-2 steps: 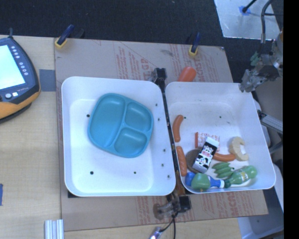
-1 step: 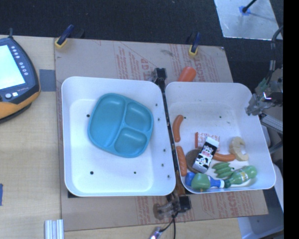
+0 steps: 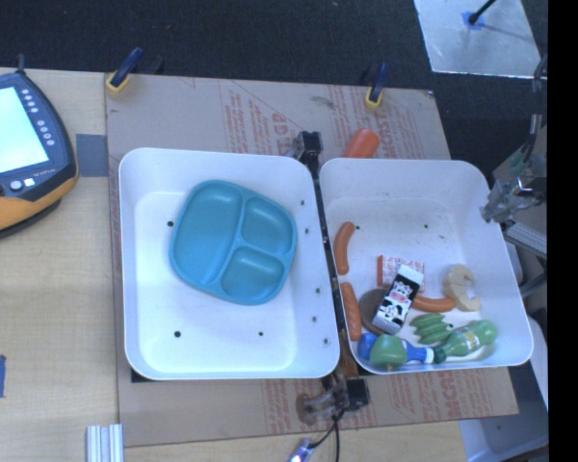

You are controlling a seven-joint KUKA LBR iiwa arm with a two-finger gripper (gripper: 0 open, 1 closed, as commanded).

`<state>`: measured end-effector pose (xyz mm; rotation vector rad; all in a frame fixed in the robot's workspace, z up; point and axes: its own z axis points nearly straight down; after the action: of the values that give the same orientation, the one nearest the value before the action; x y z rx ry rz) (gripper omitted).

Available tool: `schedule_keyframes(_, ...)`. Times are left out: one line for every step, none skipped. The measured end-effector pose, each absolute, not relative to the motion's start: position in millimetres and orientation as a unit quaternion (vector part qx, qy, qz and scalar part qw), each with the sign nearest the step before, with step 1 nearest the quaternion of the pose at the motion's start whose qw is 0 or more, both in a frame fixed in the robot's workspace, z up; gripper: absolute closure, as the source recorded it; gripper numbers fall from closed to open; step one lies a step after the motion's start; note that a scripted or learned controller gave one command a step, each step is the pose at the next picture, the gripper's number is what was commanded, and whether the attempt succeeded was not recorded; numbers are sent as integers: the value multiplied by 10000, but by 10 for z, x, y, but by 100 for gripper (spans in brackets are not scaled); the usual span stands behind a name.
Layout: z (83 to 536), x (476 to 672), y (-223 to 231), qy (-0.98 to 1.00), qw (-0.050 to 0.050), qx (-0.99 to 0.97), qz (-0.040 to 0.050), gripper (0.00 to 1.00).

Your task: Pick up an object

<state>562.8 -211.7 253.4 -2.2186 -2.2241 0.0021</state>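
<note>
From my remote station I saw very little of the arm: a grey metal part of the gripper (image 3: 512, 192) poked in at the right side of the view, level with the upper right rim of the right bin (image 3: 405, 173), outside or just over that rim and well clear of the objects. So little of it was in frame that I could not tell whether it was released or clenched, and nothing showed in its grasp. The candidates for picking all lay in the lower half of the right bin. A small cow-patterned carton (image 3: 398, 301) lay tilted near the middle, with a red-and-white packet (image 3: 401, 263) just above it. An orange sausage (image 3: 343, 246) lay near the bin's left wall, a second one (image 3: 352, 310) below it, and a third orange piece (image 3: 433, 304) stretched right of the carton toward a pale ring-shaped piece (image 3: 461, 286). Along the bottom edge I made out a green bottle (image 3: 469, 340), a green pod-like item (image 3: 428, 324) and a green-and-blue toy (image 3: 389, 350), crowded close together. The left bin (image 3: 144, 258) held a blue divided plate (image 3: 234, 242), lying flat and slightly turned. An orange object (image 3: 362, 142) lay on the cardboard behind the right bin, and a teach pendant (image 3: 19, 152) rested at the bench's left edge.
</note>
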Motion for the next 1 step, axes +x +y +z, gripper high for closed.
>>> schedule_keyframes(2287, 5803, -2118, -7088, 15, -7054, 17, 100)
